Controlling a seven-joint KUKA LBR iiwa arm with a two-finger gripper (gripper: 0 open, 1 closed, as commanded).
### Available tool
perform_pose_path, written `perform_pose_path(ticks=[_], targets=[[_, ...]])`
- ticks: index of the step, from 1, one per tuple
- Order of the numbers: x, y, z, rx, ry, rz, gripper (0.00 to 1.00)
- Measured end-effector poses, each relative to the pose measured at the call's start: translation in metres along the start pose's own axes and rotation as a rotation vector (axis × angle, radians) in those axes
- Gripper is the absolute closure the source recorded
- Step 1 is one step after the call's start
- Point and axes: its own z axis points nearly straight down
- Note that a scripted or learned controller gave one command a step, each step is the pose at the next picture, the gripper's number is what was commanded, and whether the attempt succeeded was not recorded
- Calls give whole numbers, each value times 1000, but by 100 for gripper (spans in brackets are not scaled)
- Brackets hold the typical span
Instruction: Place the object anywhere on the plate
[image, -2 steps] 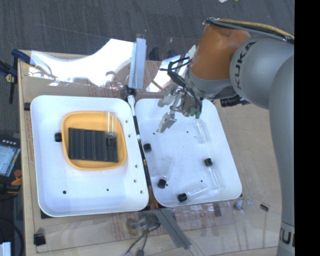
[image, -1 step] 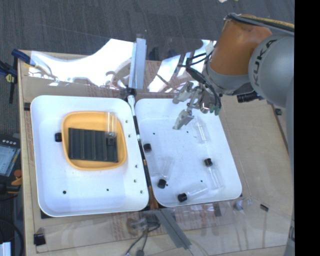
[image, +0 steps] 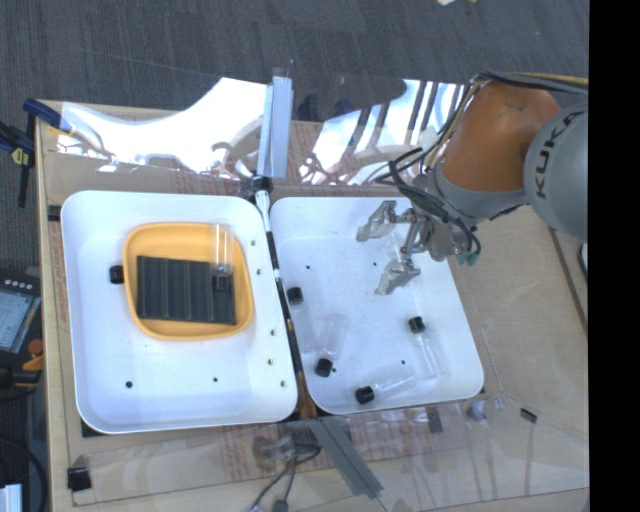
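Observation:
A yellow plate (image: 150, 245) lies in the left bin (image: 90, 350). On it rests a dark grey ridged block (image: 185, 290), and what looks like a clear vial (image: 221, 258) lies along the block's right edge. My gripper (image: 388, 248) hangs over the upper middle of the right bin (image: 455, 330). It is open, with nothing between its fingers. One fingertip (image: 376, 222) points to the upper left, the other (image: 398, 276) to the lower left. The arm's orange band (image: 495, 135) shows at the upper right.
Clear vials with black caps lie in the right bin: one (image: 324, 345) near the divider, one (image: 385, 388) at the front, one (image: 424, 345) to the right. A small black cap (image: 294, 295) sits by the divider. Another black piece (image: 117, 273) lies left of the plate.

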Motion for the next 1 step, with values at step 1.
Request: perform_pose_path(ticks=[1], targets=[[12, 37, -42, 1, -2, -239, 0]])
